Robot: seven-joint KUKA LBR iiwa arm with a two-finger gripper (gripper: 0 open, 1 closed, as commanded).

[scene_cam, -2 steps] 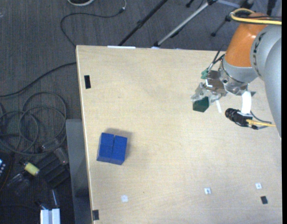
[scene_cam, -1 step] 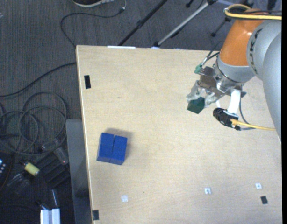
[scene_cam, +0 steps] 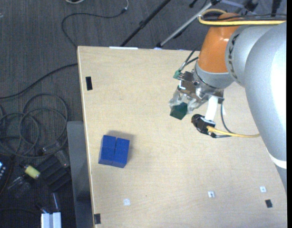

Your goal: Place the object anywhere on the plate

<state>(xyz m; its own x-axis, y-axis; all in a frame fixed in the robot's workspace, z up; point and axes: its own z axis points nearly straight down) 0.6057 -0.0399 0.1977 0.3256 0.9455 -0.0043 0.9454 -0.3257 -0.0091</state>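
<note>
My gripper (scene_cam: 180,105) hangs over the middle-right of the tan bench top (scene_cam: 150,184), below the orange wrist band (scene_cam: 217,42). A small dark green block (scene_cam: 179,111) sits between its fingertips, and the fingers are shut on it. I cannot tell whether the block is off the surface or touching it. A blue block (scene_cam: 114,150), made of two cubes side by side, rests on the bench well to the lower left of the gripper.
A yellow cable (scene_cam: 231,135) loops from the wrist to the right. Small black marks (scene_cam: 89,83) dot the bench near its edges. Off the bench's left edge lie floor cables (scene_cam: 32,122) and clutter.
</note>
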